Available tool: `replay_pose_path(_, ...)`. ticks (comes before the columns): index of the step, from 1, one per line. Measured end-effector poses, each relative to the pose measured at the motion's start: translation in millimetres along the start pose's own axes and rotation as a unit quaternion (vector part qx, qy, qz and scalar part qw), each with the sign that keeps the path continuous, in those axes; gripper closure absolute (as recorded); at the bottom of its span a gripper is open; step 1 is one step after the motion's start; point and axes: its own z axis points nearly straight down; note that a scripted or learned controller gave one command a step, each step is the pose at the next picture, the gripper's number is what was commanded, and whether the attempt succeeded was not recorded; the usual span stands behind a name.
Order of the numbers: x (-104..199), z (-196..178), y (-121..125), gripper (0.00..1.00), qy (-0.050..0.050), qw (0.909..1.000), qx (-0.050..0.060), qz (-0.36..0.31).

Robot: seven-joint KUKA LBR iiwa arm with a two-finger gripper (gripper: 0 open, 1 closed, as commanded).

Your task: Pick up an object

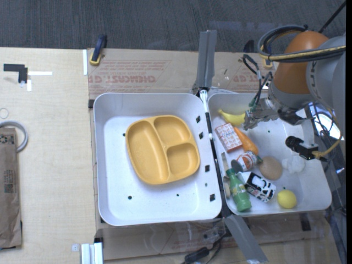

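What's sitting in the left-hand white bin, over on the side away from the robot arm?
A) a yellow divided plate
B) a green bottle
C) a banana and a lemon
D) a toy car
A: the left bin holds a yellow divided plate with three compartments, while the banana, lemon, green bottle and toy car all lie in the right bin.

Banana (233, 117), yellow (curved), lies flat at rear of right bin (308, 205), w/ small items nearby.
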Motion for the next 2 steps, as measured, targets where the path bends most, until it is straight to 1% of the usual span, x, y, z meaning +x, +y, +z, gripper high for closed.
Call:
replay_pose_path(1, 0.1, 0.0, 0.0, 0.0, 0.0, 1.0, 0.0, 0.0)
replay_pose_path(2, 19.6, 9.5, -20.9, 0.0, -0.001, 1.0, 0.001, 0.006)
